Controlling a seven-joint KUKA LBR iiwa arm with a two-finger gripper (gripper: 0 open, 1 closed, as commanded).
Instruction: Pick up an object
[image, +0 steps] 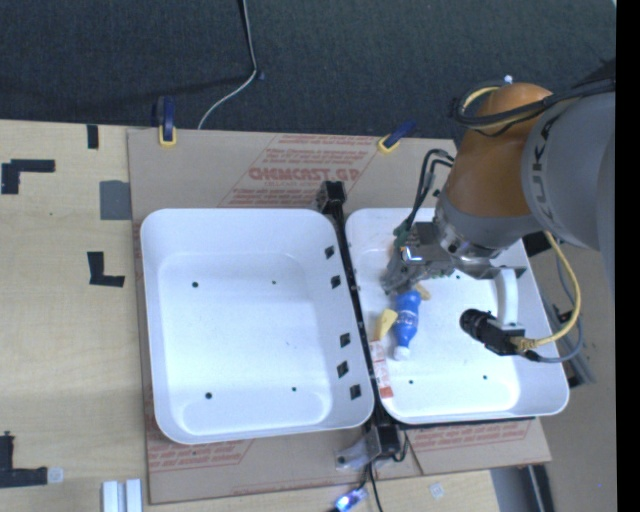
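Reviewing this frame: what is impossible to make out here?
- Gripper, camera view: too small and cluttered to tell open from shut, or whether it touches the blue bottle.
- Small yellow object beside the bottle: too small to identify.
- Right bin: its far right part is hidden under the arm.

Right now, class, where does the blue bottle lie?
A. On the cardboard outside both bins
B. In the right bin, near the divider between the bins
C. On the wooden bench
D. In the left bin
B: the blue bottle lies inside the right bin, close to its left wall, just below the gripper.
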